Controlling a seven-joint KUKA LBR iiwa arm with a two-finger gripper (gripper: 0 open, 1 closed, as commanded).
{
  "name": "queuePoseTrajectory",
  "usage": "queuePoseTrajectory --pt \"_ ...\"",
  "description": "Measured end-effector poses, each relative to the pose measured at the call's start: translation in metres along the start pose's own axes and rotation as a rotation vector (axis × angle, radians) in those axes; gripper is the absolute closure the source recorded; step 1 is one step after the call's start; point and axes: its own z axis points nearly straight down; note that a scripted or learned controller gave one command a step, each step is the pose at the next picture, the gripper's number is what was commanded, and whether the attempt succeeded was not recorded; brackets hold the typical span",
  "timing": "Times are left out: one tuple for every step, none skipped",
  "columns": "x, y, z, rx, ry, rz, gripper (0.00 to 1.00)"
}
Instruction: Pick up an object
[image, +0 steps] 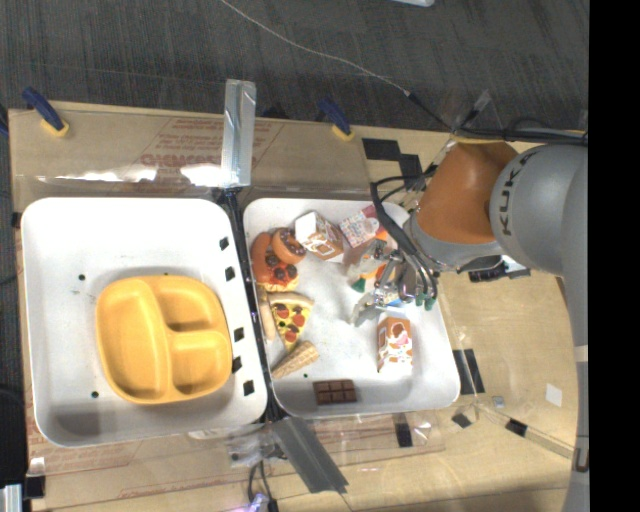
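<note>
- While nothing is lifted yet, the arm (520, 205) comes in from the right, orange band above the wrist, wrist bent down over the right bin (440, 385).
- Left bin (50, 250) bears a yellow divided tray (163, 338), well apart from the gripper.
- Gripper (385, 295) hangs low in the right bin's upper right, among the toys; whether it is spread or closed cannot be told, too cluttered.
- Likeliest target, by judgement: small carton (396, 345) just below the gripper, lying near the bin's right wall. Looks light and stiff, smooth printed sides; take it across the narrow width, mid-body. May slide on the slick bin floor.
- Doughnut-like toy (276, 257) at the bin's left; round, probably hard plastic, poor grip.
- Second small carton (322, 237) and a wrapped packet (359, 230) near the top edge, close together; crowded.
- Pizza slice (290, 318), flat, hard to get under.
- Cone-like piece (294, 360) below it, near the left wall.
- Chocolate bar (335, 391) at the bottom edge, flat and thin.
</note>
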Motion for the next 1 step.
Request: queuePoseTrajectory --pt "0.0639 -0.0155 0.0022 -0.001 0.004 -0.078 0.0"
